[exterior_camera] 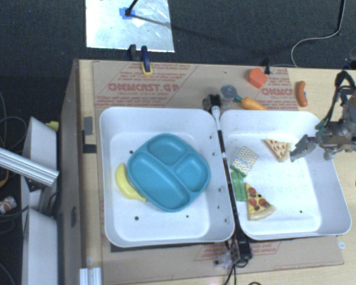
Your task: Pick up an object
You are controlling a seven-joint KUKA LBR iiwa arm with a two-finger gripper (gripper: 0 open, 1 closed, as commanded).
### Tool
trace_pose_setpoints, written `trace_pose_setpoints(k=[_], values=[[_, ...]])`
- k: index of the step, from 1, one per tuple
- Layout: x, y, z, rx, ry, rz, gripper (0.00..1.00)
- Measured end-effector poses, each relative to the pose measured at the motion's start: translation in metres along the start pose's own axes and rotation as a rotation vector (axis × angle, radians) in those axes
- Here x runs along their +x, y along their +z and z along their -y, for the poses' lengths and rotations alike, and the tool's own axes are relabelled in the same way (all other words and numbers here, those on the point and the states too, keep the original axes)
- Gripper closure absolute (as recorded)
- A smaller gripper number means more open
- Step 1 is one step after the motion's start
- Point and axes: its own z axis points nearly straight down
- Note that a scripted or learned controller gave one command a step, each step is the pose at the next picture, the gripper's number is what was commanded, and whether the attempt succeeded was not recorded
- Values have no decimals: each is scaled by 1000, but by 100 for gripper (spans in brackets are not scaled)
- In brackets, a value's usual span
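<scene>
The gripper (301, 149) hangs over the upper right part of the right bin (329, 209), reaching in from the right edge; whether it is apart or together cannot be told, and nothing shows held in it. Just to its left, nearly touching its tip, lies a pizza slice (278, 148) with a pale crust and red top. Farther left and a little lower sits a checkered block (245, 158), resting against a green piece (239, 187) by the bin's left wall. Below and left of the gripper, well apart from it, lies a second pizza slice (258, 203) dotted with toppings. Far to the left, in the left bin (115, 230), a blue divided plate (168, 171) partly covers a banana (126, 183) at its left rim. Above the gripper, outside the bins on the board (160, 86), lie a sausage (301, 94), an orange block (257, 77) and a carrot (250, 104), the sausage nearest, the carrot up and to the left.
</scene>
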Motion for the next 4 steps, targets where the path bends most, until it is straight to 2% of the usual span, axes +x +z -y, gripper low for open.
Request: trace_pose_setpoints(k=[1,2,3,4], values=[[22,151,-72,4,0,-1,0],[-21,177,-124,-10,0,4,0],[-23,162,-127,-20,-1,10,100],[59,113,-94,-1,-2,-1,100]])
